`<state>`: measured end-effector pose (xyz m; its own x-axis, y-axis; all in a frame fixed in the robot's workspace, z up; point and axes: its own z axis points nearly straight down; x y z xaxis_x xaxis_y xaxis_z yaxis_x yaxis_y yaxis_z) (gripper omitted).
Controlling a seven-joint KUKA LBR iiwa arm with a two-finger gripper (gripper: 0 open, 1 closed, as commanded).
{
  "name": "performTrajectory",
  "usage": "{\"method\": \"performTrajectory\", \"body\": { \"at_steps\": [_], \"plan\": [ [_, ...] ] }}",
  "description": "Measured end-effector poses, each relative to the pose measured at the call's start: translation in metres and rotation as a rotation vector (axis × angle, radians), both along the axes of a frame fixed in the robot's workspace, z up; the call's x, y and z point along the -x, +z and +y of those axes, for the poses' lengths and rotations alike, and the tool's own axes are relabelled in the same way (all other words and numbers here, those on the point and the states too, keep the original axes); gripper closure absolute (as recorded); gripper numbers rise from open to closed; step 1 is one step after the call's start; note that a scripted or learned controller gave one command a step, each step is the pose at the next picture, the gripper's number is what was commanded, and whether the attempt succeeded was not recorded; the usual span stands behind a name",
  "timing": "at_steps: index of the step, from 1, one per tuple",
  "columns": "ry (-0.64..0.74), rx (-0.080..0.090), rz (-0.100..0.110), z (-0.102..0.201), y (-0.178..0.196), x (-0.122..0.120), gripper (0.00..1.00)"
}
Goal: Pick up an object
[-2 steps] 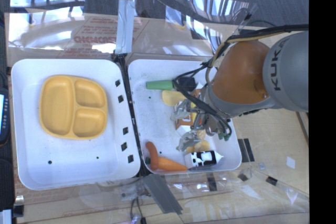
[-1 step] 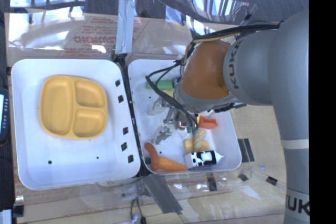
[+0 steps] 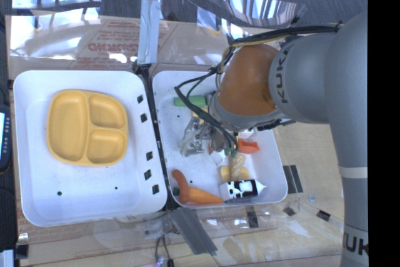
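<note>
camera view, from above and at a slant. two shallow white bins are shown side by side on the tabletop (image 3: 300,197). the left bin (image 3: 37,191) holds a yellow divided plate (image 3: 87,126). the right bin (image 3: 272,162) holds the candidate objects: a carrot (image 3: 200,196) and a brown sausage-shaped piece (image 3: 180,179) at the near edge, a black-and-white carton (image 3: 242,189) just beside the carrot, a pale yellow piece (image 3: 236,167) above the carton, a small orange-red piece (image 3: 249,147) near the right wall, and a green item (image 3: 195,100) partly hidden under the arm. the gripper (image 3: 199,137) is seen lowered over the middle of the right bin, on the bare floor to the left of the yellow and orange-red pieces. whether it is parted or closed cannot be told, and nothing is seen held in it.

the step in hand is judged to be the descent for a grasp. it is done well if one object is chosen that lies apart from its neighbours; the carrot is touched by the sausage-shaped piece and lies just beside the carton, so a clean closure there is less likely. the gripper should be centred over the chosen piece and aligned across its narrow side before closing, and the bin wall should be avoided.
</note>
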<state>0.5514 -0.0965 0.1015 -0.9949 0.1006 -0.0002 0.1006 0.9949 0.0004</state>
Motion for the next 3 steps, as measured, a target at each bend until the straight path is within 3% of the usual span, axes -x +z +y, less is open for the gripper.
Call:
{"method": "performTrajectory", "body": {
  "at_steps": [1,2,3],
  "plan": [
    [-0.056,0.003,-0.015,-0.003,0.179,-0.053,1.00],
    [-0.099,0.001,0.003,-0.003,0.122,0.037,1.00],
    [-0.149,0.001,-0.002,0.003,0.158,0.007,1.00]
  ]
}}
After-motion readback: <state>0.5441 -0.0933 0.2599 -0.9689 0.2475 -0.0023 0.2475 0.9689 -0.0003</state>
